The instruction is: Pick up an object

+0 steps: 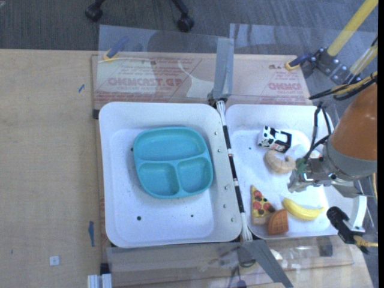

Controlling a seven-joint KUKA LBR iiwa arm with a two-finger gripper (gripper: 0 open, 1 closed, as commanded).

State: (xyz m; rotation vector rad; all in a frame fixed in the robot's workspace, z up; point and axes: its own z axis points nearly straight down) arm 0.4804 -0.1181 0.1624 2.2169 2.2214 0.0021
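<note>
The right bin (pixel 243 128) holds several toy foods. A black and white toy cow (pixel 274 138) lies near the back. A tan bread roll (pixel 279 161) sits just in front of it. Toward the front lie a pizza slice (pixel 259 203), a brown croissant (pixel 278 222) and a yellow banana (pixel 303 209). My gripper (pixel 302 177) hangs over the right side of this bin, just right of the bread roll and above the banana. Nothing shows between its fingers.
The left bin (pixel 114 161) holds a teal divided plate (pixel 173 162). A metal divider runs between the two bins. Cardboard and clear plastic sheets lie behind the bins. The arm's orange band and cables fill the right edge.
</note>
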